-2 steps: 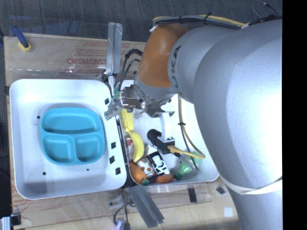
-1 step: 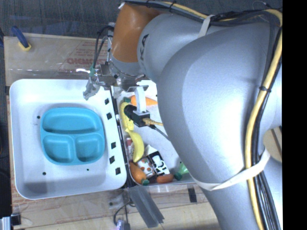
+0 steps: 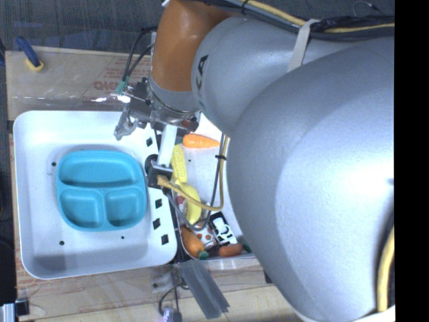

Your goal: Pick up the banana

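Note:
The banana (image 3: 192, 204) is pale yellow and lies in the right bin (image 3: 204, 158), close to the wall it shares with the left bin. The arm's big grey body covers most of that bin. My gripper (image 3: 125, 125) hangs below the orange wrist band over the far edge of the left bin (image 3: 33, 180). It is up and to the left of the banana and well apart from it. I see no object at the gripper.
A blue divided tray (image 3: 100, 188) lies in the middle of the left bin. In the right bin a yellow corn cob (image 3: 179, 162) and an orange carrot (image 3: 201, 141) lie beyond the banana. An orange fruit (image 3: 193, 244) sits nearer the front.

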Controlling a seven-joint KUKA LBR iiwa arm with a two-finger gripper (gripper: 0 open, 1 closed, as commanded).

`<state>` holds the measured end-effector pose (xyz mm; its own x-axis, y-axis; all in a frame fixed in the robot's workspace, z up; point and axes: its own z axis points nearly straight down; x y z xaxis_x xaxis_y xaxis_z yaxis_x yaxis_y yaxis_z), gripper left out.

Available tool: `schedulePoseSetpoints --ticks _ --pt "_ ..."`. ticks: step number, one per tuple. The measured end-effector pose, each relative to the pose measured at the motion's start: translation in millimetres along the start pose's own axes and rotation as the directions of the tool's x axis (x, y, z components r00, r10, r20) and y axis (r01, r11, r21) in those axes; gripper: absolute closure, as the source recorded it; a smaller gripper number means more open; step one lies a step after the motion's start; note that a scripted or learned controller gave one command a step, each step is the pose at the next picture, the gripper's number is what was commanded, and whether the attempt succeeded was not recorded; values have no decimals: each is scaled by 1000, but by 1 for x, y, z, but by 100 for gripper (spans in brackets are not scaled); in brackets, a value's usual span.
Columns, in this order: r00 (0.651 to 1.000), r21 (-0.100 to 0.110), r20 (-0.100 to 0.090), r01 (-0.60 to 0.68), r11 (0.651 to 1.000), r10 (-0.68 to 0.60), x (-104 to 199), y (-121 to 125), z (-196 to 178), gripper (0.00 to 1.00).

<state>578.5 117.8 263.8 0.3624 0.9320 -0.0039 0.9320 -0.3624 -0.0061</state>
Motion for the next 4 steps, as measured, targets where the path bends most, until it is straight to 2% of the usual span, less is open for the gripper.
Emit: schedulePoseSetpoints --ticks 1,2,3,4 --pt "1000 1 0 -15 1000 15 -126 -61 3 0" --pt "953 3 0 303 953 -303 -95 -73 20 0" --pt "949 2 -1 316 949 -316 -171 -24 77 0" --pt "949 3 -2 314 949 -314 -155 -37 76 0"
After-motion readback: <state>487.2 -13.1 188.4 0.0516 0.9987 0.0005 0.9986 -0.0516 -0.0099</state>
